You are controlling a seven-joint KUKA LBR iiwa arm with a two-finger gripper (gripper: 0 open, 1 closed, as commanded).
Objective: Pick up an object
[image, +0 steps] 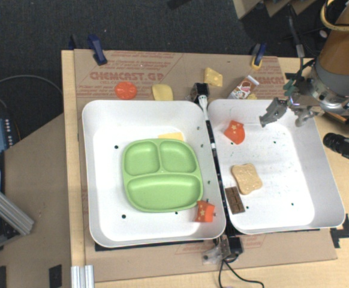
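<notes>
- Nearest: one small orange block [205,211], at the green divided plate's [161,174] corner, left bin [96,161].
- Right bin [312,185]: one red piece [235,132], one toast slice [246,178], one brown bar [235,200].
- Tool [282,109] above right bin's far edge, nothing gripped; open or closed cannot be told.
- Surface [162,68] beyond: four small items.

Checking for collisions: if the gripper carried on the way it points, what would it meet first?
Probably the red piece in the right bin; the gripper points down-left toward it, though depth is unclear.
</notes>
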